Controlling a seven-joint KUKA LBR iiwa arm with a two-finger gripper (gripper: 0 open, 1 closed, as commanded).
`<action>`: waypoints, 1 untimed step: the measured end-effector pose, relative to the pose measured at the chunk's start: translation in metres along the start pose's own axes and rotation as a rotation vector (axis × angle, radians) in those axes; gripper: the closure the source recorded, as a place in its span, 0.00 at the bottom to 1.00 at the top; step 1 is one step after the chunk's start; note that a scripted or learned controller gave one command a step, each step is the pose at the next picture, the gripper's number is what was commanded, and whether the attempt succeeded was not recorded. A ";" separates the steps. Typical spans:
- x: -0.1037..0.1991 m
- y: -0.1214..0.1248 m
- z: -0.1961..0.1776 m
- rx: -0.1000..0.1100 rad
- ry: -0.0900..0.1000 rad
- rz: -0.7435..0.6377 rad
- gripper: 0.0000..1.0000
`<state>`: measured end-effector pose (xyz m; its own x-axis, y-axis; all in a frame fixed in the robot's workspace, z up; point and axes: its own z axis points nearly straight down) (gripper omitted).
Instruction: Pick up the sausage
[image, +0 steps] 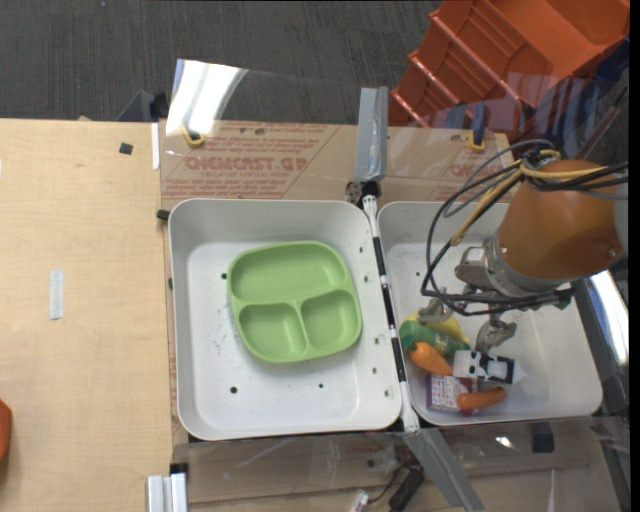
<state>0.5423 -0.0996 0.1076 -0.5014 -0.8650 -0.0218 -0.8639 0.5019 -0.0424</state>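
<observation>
Sausage (480, 400) lies in right bin (570, 395); cardboard (265, 160) reads "CHEMCAST".

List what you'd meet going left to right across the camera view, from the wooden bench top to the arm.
Wooden bench top → left bin → green divided plate → right bin, holding toy food including a carrot and the sausage → arm's orange band.
</observation>
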 end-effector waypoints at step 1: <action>0.015 0.024 0.007 -0.012 0.001 -0.118 0.00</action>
<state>0.5142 -0.1001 0.0993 -0.3959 -0.9182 -0.0164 -0.9176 0.3962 -0.0326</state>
